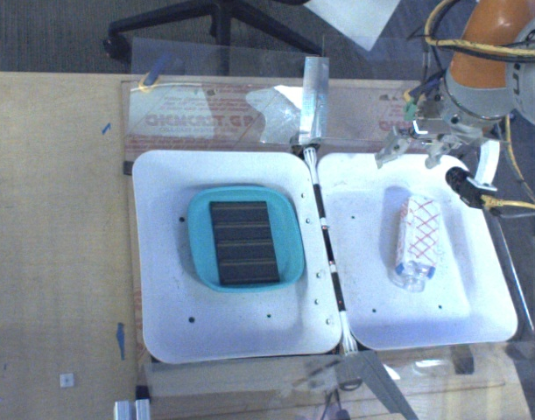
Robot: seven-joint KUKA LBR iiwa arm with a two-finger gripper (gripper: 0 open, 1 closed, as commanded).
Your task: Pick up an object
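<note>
Two white bins sit side by side on the table [57, 234]. Left bin [162, 322] holds a teal dish [246, 236]. Right bin [477, 313] holds a bottle [418, 239], centre-right. Claw [418, 152] hovers released at that bin's upper edge, apart from the bottle.

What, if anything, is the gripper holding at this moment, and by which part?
Nothing: the gripper hangs above the right bin's far edge, apart from the bottle lying there.
</note>
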